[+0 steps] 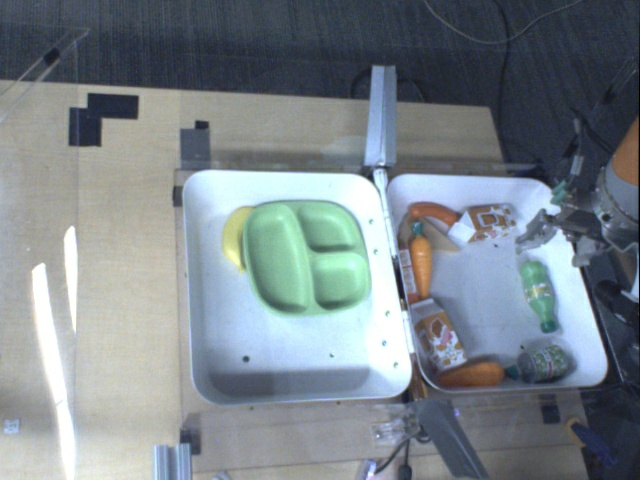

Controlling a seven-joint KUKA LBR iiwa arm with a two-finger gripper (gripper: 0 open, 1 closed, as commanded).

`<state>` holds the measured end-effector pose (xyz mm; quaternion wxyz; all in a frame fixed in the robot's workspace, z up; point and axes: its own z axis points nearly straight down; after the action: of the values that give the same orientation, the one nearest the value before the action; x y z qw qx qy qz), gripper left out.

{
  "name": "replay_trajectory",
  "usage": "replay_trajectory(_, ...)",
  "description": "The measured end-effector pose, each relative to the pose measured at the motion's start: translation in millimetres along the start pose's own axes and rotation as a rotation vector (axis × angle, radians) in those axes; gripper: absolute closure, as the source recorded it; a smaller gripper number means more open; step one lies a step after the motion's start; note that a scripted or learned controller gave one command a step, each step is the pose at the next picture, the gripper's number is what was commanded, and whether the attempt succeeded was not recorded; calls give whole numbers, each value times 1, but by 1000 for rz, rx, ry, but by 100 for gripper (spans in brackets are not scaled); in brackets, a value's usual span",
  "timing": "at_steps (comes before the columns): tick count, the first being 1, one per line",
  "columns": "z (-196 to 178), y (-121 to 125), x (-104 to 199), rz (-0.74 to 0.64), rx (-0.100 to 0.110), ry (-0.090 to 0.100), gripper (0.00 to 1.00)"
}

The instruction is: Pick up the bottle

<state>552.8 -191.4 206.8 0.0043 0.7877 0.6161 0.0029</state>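
The bottle is small, green and clear, and lies on its side near the right wall of the right bin. My gripper hovers over the bin's upper right corner, just above and to the right of the bottle's upper end. Its fingers are spread open with nothing between them. The grey arm with its orange band comes in from the right edge.
The right bin also holds a carrot, a red-orange sausage shape, a small carton, a snack packet, another orange piece and a dark mottled lump just below the bottle. A green divided plate fills the left bin.
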Motion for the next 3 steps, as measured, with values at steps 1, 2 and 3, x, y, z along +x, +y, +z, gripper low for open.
replay_trajectory(1,94,-28,-8,-69,-27,-7,0)
replay_trajectory(2,119,24,3,-40,-1,1,0)
replay_trajectory(3,118,-6,40,-64,-1,2,0)
